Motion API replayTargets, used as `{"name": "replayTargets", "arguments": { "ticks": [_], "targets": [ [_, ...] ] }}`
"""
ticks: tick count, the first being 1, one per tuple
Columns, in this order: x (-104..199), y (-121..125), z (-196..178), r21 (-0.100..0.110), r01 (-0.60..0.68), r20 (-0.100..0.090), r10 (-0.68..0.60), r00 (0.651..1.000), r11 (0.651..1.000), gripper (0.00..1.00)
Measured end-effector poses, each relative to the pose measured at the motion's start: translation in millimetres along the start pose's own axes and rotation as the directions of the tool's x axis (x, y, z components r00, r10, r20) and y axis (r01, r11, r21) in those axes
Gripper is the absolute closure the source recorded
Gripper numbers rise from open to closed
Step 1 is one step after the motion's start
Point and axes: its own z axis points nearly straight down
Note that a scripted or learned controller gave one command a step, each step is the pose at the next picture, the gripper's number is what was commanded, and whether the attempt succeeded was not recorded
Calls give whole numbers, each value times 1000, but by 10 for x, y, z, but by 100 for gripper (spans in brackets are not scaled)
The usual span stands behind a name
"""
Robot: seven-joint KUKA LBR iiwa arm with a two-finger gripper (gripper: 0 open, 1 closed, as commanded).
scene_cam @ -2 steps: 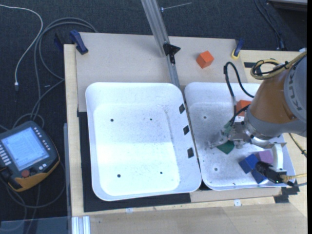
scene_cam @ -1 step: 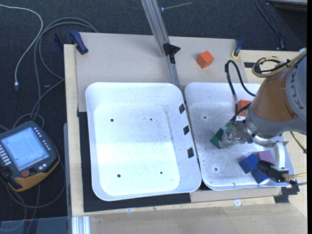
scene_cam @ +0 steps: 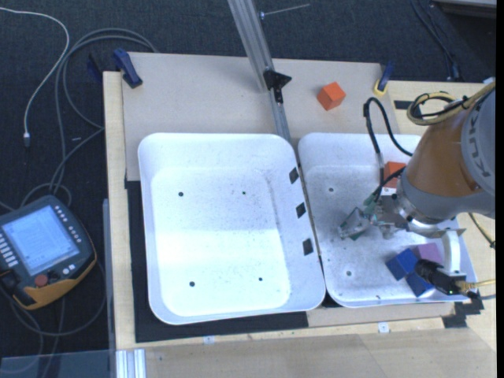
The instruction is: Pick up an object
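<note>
Objects for picking lie in the right bin: a blue block and a purple piece near its front right corner. Left bin sits alongside. Gripper hangs over the right bin's middle; whether its claw is spread cannot be told. An orange cube rests on the bench behind.

The light is even and fairly bright, falling from overhead. The left bin glares: a pale, washed-out band crosses its floor, and its specks fade there. Soft shadow lies along the inner walls of both bins and under the arm on the right bin. The dark carpet swallows detail. The whole picture is a little soft and grainy; small things near the arm blur, and edges look slightly smeared.
</note>
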Motion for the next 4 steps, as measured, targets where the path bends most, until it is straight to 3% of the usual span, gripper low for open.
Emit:
{"name": "replayTargets", "arguments": {
  "ticks": [1, 2, 3, 4],
  "targets": [
    [-693, -303, -27, 2, -6, 2, 6, 1000, 1000, 0],
    [254, 640, -19, -5, 11, -3, -11, 1000, 1000, 0],
    [263, 443, 230, 7, 0, -2, 0, 1000, 1000, 0],
    [263, 458, 108, 3, 2, -1, -2, 1000, 1000, 100]
  ]
}}
